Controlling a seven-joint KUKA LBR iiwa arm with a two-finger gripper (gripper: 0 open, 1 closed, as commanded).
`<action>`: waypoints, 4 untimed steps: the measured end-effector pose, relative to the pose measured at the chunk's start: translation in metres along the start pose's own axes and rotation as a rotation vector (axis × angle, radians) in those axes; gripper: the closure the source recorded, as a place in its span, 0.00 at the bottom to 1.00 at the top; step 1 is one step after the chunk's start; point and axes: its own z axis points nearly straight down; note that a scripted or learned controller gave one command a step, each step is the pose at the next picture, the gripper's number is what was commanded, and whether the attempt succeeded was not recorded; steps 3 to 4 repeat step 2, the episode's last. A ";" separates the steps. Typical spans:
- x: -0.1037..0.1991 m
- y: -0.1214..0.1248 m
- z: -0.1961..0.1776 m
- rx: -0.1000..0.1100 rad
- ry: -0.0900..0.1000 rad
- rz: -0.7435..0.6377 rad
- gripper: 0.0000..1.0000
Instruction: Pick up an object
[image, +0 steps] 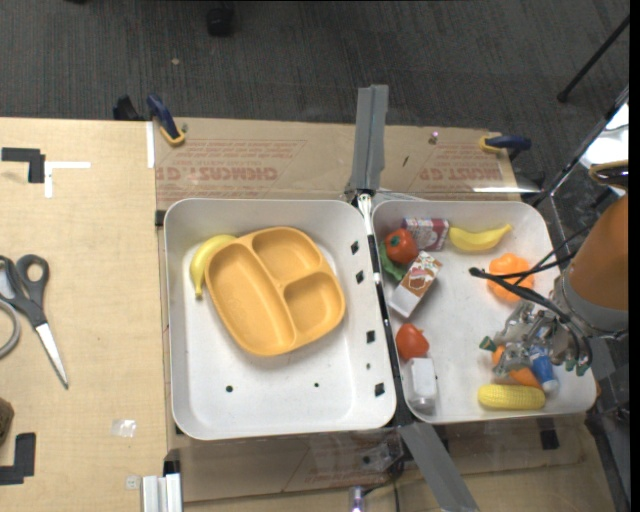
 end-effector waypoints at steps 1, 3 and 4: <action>0.024 0.053 -0.136 0.002 0.010 0.103 1.00; 0.028 0.093 -0.129 0.002 0.013 0.171 1.00; 0.028 0.093 -0.129 0.002 0.013 0.171 1.00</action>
